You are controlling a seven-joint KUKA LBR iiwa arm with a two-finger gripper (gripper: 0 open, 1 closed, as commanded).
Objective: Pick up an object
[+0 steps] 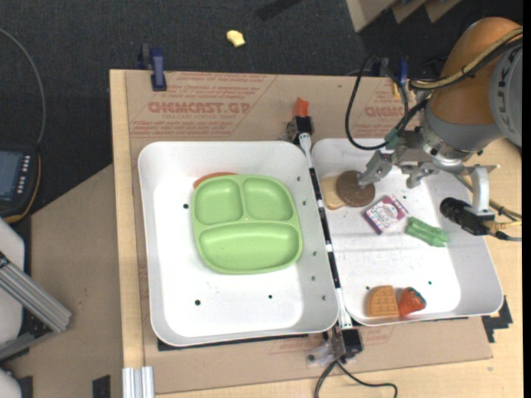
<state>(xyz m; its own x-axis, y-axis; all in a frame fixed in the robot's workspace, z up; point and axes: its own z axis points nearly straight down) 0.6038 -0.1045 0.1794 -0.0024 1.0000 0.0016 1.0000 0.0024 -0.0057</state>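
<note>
From where I stand, the arm [473, 73] leans in from the right over the right-hand bin [465, 301], its orange band sitting high above the wrist and a black cable looping down beside it. The end effector [388, 166] hangs low over the far left part of that bin, just above a round brown cookie-like disc [357, 192] that lies flat near the bin's left wall, partly overlapping a paler tan disc [333, 191] beside it. I cannot tell whether the fingers are apart or together; they are small and blur into the metal around them, and nothing is visibly caught between them. Just to the right of the brown disc lies a small purple-and-white packet [385, 214], tilted, and next to that a green pickle-shaped piece [426, 233]. Near the bin's front edge sit a tan waffle-like piece [382, 301] and a red strawberry-like piece [411, 302], touching each other. The left-hand bin [170, 305] holds a green divided plate [246, 223] with three compartments, and a sliver of something red-orange [214, 176] peeks out from under its far edge. Both bins rest on a desk [124, 222] covered with brown printed cardboard, clamped at the far corners.
</note>
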